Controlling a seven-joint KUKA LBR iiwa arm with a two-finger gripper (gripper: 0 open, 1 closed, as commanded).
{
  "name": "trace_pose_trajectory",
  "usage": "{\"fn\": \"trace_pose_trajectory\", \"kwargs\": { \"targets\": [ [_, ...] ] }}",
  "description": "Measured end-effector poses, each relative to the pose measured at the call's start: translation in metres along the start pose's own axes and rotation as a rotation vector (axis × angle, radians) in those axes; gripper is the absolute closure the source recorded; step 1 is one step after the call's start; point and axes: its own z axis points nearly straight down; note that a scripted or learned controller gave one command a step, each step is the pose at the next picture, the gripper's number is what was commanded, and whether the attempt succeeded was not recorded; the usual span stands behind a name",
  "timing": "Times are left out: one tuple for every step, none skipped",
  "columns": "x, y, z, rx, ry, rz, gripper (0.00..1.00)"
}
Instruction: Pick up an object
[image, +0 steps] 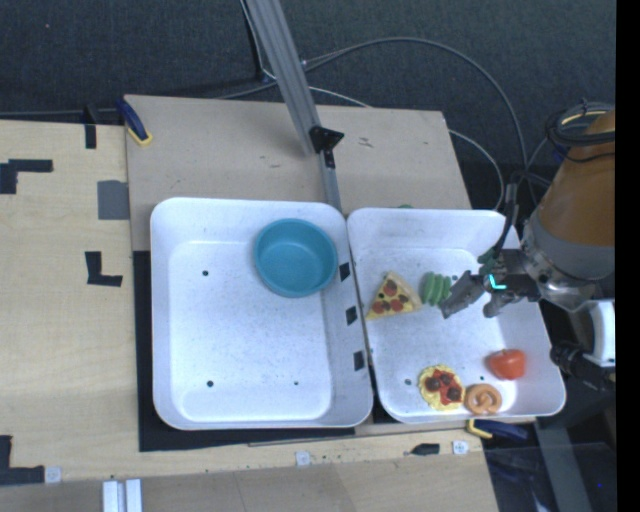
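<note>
The right bin (400, 228) holds several toy foods. A pizza slice (392, 296) lies near its left wall and a green ribbed vegetable (434, 287) sits just right of it. A red tomato-like piece (507, 363), a small round pizza (441, 386) and an orange pretzel-like ring (484, 398) rest along the near edge. My gripper (477, 300) hangs over the middle right of this bin, just right of the green vegetable. It is open, and only white bin floor shows between its two dark fingers.
A blue bowl (295, 257) stands at the far right corner of the left bin (200, 330). A slanted metal pole (290, 75) comes down to the divide between the bins. Cables loop behind the right bin.
</note>
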Motion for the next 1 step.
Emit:
{"fn": "trace_pose_trajectory", "kwargs": {
  "targets": [
    [0.0000, 0.0000, 0.0000, 0.000, 0.000, 0.000, 0.00]
  ]
}}
